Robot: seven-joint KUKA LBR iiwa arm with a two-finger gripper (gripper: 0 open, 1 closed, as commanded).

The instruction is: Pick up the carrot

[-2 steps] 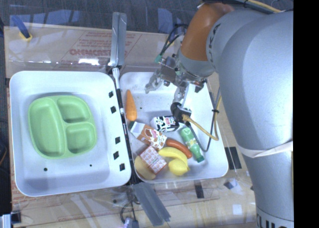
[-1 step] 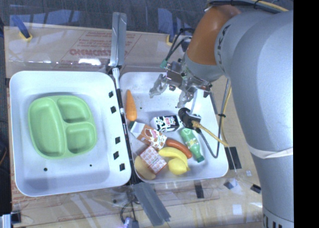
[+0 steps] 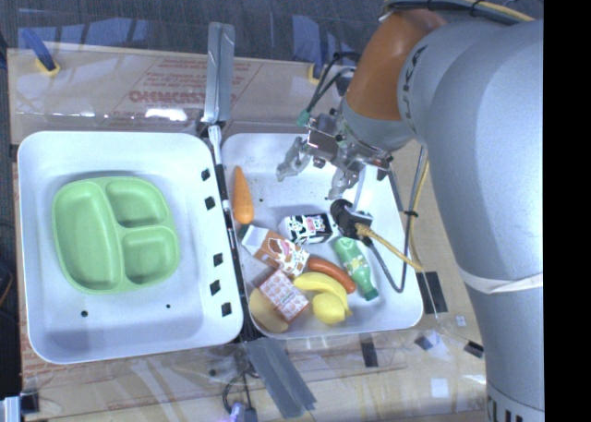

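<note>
Right now the carrot (image 3: 242,196) is lying lengthwise along the left wall of the right bin (image 3: 264,145), its thick end pointing toward the bench's far side and its tip pointing down toward the pile of toy food. Nothing is gripping it. The gripper (image 3: 317,171) is hovering over the bin's upper middle, apart from the carrot and to its right, with its fingers spread and nothing between them. So the reach seems to be the step in hand; lifting is not yet begun.

Next, the gripper is needing to travel left and drop, with its fingers straddling the carrot across its width. That is looking tight: the carrot is sitting just beside the bin wall, leaving little room for a finger on that side. To its right the floor is bare, giving freer entry. The milk carton (image 3: 307,226) and the cracker box (image 3: 280,254) are lying near the tip, so a grasp nearer the thick end is looking safer.
</note>
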